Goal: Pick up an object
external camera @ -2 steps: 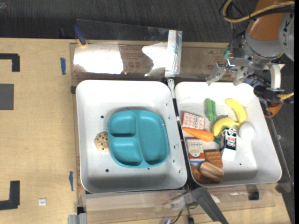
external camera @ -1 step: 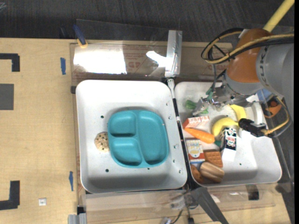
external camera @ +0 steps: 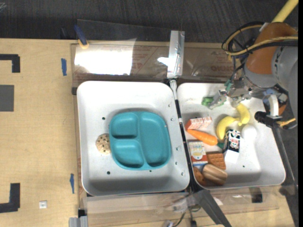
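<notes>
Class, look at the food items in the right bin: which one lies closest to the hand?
The banana. Its upper end reaches up beside the hand, while the carrot, cartons and bread all lie lower in the bin.

Two bins sit side by side on the counter. The left bin holds a divided tray near its middle, with a cookie touching the tray's left edge. The right bin holds its things mostly in its left half: a banana near the centre, a small carton to its left, a carrot just in front of that carton, and a bread roll at the front. The gripper hangs over the right bin's rear part, behind the banana.
</notes>
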Tool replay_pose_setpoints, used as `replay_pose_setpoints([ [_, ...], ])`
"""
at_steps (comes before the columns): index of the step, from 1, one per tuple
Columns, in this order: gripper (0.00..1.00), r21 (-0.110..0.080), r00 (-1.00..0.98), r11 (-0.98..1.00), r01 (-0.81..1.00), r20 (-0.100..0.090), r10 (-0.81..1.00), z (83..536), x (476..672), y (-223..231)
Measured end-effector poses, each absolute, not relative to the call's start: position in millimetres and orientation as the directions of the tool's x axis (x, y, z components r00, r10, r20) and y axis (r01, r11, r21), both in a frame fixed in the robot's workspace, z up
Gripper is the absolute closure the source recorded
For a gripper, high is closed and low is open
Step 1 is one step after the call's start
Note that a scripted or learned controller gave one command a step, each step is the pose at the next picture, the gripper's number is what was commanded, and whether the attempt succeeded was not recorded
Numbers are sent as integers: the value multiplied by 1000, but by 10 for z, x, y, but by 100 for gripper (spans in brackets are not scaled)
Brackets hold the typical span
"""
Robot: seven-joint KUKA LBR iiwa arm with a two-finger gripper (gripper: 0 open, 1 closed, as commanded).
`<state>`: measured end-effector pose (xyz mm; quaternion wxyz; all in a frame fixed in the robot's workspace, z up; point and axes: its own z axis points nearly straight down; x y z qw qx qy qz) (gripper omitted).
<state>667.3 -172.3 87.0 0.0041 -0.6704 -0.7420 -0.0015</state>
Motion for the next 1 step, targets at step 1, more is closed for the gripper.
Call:
replay_pose_setpoints([
  [1, 0, 7, -136, 136, 991, 7, 991, 889, 5681, -1763],
])
